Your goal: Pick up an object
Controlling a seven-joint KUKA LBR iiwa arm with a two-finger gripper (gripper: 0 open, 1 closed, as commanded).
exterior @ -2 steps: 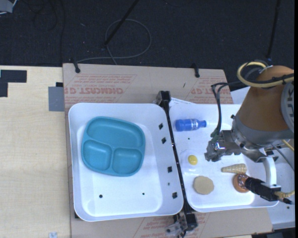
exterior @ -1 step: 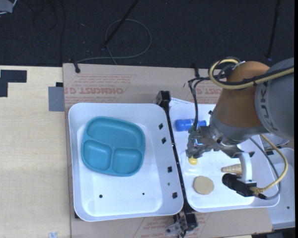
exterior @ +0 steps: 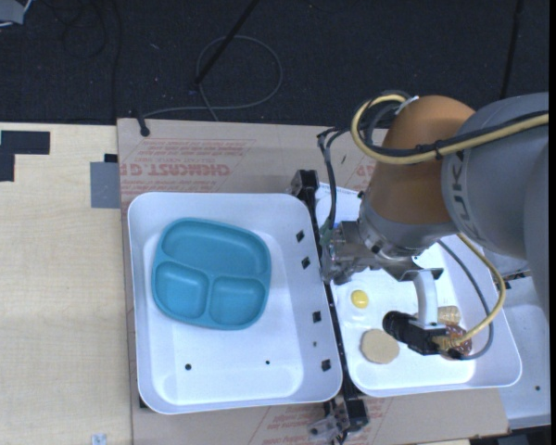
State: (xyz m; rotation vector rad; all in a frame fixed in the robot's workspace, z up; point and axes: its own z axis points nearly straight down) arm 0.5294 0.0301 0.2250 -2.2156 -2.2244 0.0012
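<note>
Targets in the right bin (exterior: 497,362) are the yellow piece (exterior: 359,298) and the tan disc (exterior: 380,346) near the gripper (exterior: 345,260), whose opening you cannot tell, so centre on 1 before descending

The blue three-compartment tray (exterior: 210,274) looks like smooth, faintly glossy plastic, the shallow white bin (exterior: 232,369) holding it smooth plastic, and the brown printed sheet (exterior: 213,151) beneath matt cardboard.

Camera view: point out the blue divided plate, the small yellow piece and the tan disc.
blue divided plate (exterior: 210,273), camera view, middle of its top face
small yellow piece (exterior: 359,298), camera view, its centre
tan disc (exterior: 379,346), camera view, centre of its flat top
</note>
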